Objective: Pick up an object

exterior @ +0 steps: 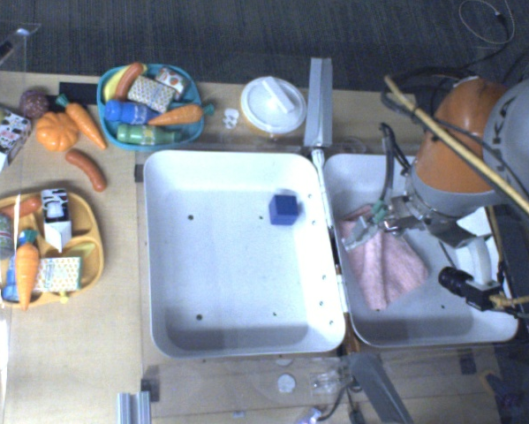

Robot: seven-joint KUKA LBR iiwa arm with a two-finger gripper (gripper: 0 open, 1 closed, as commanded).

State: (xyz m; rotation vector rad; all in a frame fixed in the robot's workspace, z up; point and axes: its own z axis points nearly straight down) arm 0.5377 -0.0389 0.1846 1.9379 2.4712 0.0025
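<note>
**Gripper low over pink cloth in right bin**

The gripper [363, 223] is seen low in the right bin [423, 329], at the upper edge of a crumpled pink cloth [386, 268]. Whether its fingers are spread or closed cannot be told. A blue block [284, 208] is seen in the left bin [238, 325], well apart from the gripper. The arm [476, 162] is extended in from the right, its orange band above the wrist. Toy food is held in a blue bowl [151, 106] and a yellow tray [41, 250]

2 white bins [238, 338], 1 blue cube [284, 209], 1 pink cloth [385, 270].
</note>
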